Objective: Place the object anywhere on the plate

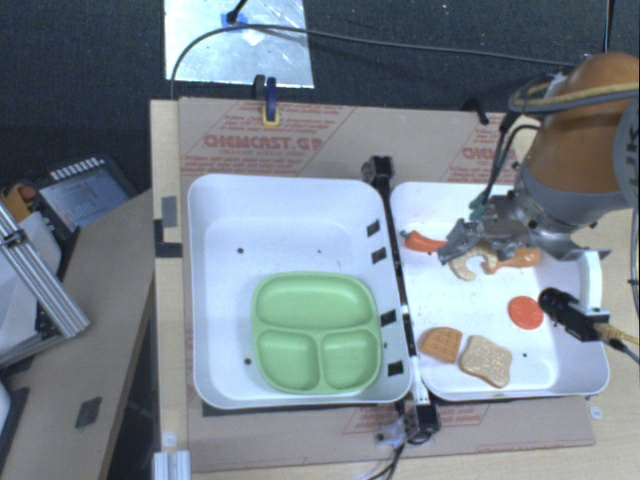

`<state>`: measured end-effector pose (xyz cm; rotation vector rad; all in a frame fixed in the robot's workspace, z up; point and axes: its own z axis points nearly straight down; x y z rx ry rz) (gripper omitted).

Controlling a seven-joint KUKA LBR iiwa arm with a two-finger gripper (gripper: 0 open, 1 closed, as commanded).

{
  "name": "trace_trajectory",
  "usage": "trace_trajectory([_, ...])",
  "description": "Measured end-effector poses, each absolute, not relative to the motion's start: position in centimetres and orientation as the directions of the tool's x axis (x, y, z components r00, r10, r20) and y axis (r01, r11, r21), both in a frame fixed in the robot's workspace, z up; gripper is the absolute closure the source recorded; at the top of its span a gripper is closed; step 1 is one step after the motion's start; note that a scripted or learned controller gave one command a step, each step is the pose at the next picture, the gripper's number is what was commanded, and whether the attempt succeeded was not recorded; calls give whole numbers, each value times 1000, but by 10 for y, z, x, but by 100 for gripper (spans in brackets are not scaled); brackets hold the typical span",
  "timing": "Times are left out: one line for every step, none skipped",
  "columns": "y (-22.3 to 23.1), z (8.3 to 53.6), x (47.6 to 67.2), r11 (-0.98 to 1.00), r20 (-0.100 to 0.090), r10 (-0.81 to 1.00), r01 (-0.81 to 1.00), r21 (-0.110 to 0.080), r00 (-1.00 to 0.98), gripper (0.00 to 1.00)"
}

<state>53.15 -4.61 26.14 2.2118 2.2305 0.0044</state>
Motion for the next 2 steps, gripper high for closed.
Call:
trace_trajectory([3,250,516,9,2,1000,1000,0,-9,100])
trace_trajectory([49,247,508,9,2,1000,1000,0,-9,100])
